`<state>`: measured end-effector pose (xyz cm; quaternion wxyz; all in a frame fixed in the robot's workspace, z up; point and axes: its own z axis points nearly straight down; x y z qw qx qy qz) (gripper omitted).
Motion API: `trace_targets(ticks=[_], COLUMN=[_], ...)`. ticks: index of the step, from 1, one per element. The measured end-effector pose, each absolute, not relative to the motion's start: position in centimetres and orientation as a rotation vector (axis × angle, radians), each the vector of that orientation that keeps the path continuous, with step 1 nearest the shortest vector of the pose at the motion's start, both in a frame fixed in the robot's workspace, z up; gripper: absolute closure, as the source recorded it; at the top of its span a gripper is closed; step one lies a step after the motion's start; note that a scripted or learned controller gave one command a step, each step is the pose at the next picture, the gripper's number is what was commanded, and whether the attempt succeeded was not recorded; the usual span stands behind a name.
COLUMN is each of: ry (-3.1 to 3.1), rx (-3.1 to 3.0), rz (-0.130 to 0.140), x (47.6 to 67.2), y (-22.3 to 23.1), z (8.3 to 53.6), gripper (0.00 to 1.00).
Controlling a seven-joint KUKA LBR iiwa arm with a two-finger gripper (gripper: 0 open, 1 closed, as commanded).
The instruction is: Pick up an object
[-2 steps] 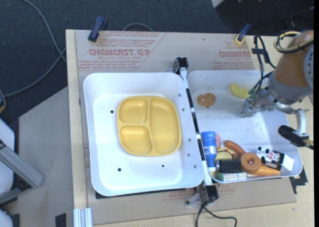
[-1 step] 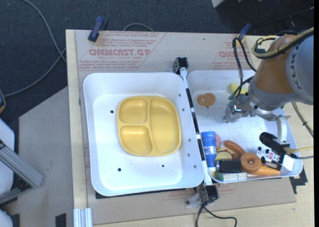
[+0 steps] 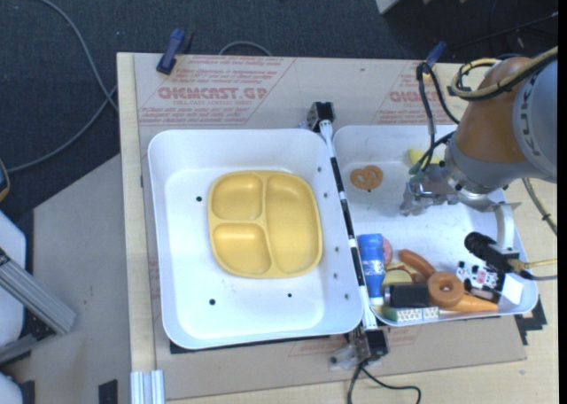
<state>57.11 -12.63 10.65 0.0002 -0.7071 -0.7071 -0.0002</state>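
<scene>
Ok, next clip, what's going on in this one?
A KUKA arm reaches into the right bin, its gripper low over the bin's bare floor near a small brown cookie-like piece. Most objects, including a donut and blue tube, sit piled at the near end. The left bin holds a yellow divided plate.

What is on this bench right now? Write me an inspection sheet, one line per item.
Surface: bench with two white bins, left bin and right bin.
Job's things: pretzel alone in right bin; donut, blue-capped tube, hot dog, carrot and black block crowded along its near edge.
Clutter: yellow divided plate in left bin.
Grippers: gripper low over right bin; state unclear.
Cables: black cable on floor; yellow cable on arm.
Surroundings: dark carpet.
</scene>
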Motion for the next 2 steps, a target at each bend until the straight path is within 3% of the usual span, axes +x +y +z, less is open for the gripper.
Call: trace_targets(ticks=[1, 2], ry=[-2.221, -2.221], rx=[-2.219, -2.222], rz=[0.001, -0.001], x=[58.2, 58.2], y=[-9.4, -9.4], z=[8.4, 9.4], gripper=[1.00, 1.00])
